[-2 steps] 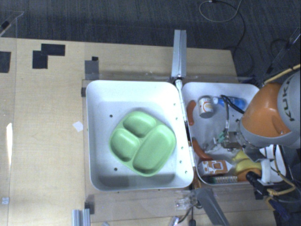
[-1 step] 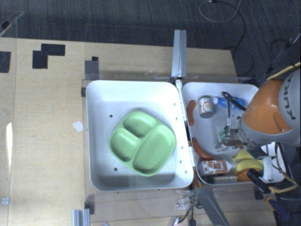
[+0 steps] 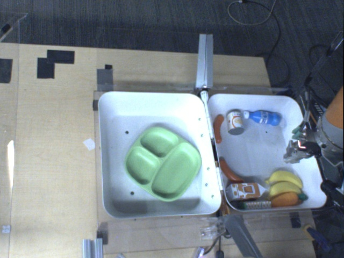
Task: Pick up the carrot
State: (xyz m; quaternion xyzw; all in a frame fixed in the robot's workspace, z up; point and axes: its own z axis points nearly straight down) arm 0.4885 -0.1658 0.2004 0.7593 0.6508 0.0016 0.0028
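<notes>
We see the arm (image 3: 330, 128) cut off by the right edge, so most of it lies outside the picture. The gripper (image 3: 296, 147) is small and blurred; we cannot tell how it stands. The carrot (image 3: 285, 199) is partly covered by the bananas (image 3: 284, 181). The label on the bottle (image 3: 247, 190) is too small to read, as is the can (image 3: 235, 121).

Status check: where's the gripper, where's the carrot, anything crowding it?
Gripper at right bin's right wall, nothing visibly held. Carrot in near-right corner, not picked up. Bananas against it, carton alongside.
</notes>
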